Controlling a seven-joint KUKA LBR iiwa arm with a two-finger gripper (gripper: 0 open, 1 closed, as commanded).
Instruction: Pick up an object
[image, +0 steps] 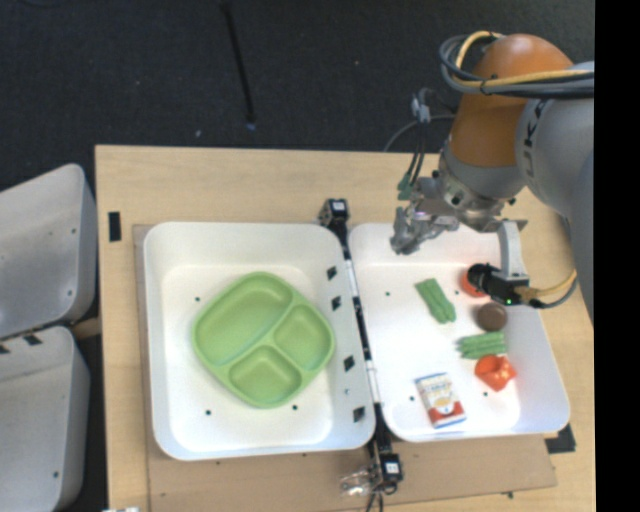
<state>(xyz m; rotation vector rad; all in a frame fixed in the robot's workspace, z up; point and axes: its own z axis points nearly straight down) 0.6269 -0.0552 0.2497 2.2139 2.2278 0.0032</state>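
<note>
My gripper (410, 238) hangs over the far left corner of the right bin (385, 262), above bare white floor. Nothing shows in it. In the same bin, toward the near right of the gripper, lie a flat green strip (435, 300), a brown round piece (490, 317), a green bean-like piece (482, 345), a red piece (495, 372) and a small red-and-white carton (440, 400). Another red piece (470, 282) peeks out at the bin's right side, partly hidden by the robot's own gear.
The left bin (165, 270) holds a green divided plate (263, 338). A ridge with black clips (352, 320) separates the two bins. The wooden bench (220, 185) surrounds them, and the arm comes in from the upper right.
</note>
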